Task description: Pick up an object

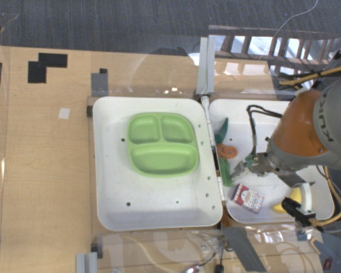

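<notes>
Wooden desk [40, 169] carrying two shallow white bins side by side. Left bin [111, 209], centre of frame: holds a green divided tray [162, 144], three compartments, flat on the floor. Right bin [233, 110], right of frame: holds a green elongated item [221, 131] and an orange item [228, 151] near the dividing wall, a small red-and-white packet [248, 198] lower down, and a yellow object [294, 197] at lower right. Arm [307, 129] reaching in from the right, orange band above the wrist. Claw [247, 165] low over the right bin, just above the packet; state of the claw: cannot be determined at this resolution.
</notes>
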Robot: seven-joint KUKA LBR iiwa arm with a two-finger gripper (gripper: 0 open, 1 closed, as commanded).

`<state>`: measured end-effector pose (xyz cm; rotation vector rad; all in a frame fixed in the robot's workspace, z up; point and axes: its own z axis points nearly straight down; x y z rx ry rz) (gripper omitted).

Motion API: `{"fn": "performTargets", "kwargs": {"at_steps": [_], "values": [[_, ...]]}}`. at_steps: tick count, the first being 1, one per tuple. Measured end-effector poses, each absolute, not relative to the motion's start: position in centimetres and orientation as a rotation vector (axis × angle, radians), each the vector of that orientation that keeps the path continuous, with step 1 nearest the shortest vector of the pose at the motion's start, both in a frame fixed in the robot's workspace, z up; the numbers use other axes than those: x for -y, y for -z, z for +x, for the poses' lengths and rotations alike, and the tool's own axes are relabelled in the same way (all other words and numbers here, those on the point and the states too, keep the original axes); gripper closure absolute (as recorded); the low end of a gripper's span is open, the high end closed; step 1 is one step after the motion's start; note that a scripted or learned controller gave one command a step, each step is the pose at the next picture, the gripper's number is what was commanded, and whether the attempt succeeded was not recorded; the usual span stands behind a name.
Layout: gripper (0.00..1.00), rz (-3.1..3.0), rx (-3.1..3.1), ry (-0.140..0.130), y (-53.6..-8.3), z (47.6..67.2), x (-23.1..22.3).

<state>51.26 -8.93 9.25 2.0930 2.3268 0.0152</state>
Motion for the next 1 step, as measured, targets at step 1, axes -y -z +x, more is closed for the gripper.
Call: {"fn": "performTargets", "kwargs": {"at_steps": [1], "values": [[0.00, 1.840, -2.526, -0.016, -9.19, 60.24, 8.44]]}}
